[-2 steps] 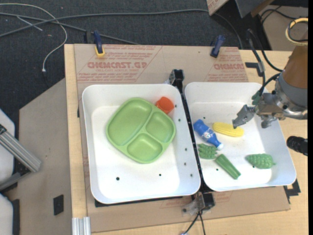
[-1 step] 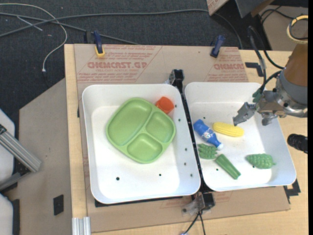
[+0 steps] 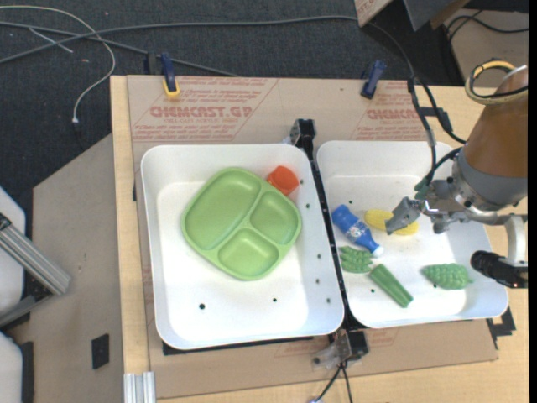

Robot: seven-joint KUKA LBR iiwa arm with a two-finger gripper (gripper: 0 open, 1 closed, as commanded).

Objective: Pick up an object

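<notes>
My gripper (image 3: 406, 215) hangs over the yellow toy (image 3: 388, 220) in the right bin (image 3: 470, 309); nothing is lifted yet; whether it grips anything, I cannot tell.

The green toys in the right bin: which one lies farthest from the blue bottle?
The bumpy green toy near the right bin's right side. The other two, the leafy piece and the long stick-shaped piece, lie close below the blue bottle.
</notes>
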